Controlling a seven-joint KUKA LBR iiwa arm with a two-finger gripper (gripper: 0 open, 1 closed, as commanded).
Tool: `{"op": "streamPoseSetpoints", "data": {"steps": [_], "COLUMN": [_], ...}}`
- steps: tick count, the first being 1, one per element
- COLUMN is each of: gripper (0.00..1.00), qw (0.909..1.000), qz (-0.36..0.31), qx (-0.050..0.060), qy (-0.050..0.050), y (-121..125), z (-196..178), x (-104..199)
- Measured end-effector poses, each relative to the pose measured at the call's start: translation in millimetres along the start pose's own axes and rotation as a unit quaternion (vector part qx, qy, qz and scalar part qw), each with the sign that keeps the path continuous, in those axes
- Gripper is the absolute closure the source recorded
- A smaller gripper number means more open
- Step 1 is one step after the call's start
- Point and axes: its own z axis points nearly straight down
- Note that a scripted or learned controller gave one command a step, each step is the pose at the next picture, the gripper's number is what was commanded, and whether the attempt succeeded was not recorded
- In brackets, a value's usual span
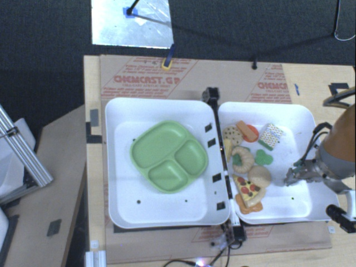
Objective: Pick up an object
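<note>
Lying left of jaws: toy food

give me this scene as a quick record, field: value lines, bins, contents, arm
left bin: holds a green divided plate, three compartments, lying flat
right bin: toy food clustered along its left side
items seen: pizza slice, bread roll, green piece, checkered block, orange-red piece
arm: enters from the right, over the right bin's right edge
gripper: low in the right bin, right of the bread roll; nothing visible between its fingers
</note>
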Motion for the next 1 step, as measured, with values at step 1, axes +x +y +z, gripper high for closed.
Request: {"op": "streamPoseSetpoints", "data": {"steps": [1], "gripper": [1.0], "qw": [1.0], "qz": [-0.002], "qx": [-0.001], "qy": [0.0], "y": [-0.4], "z": [-62.2], "x": [4.8]}}
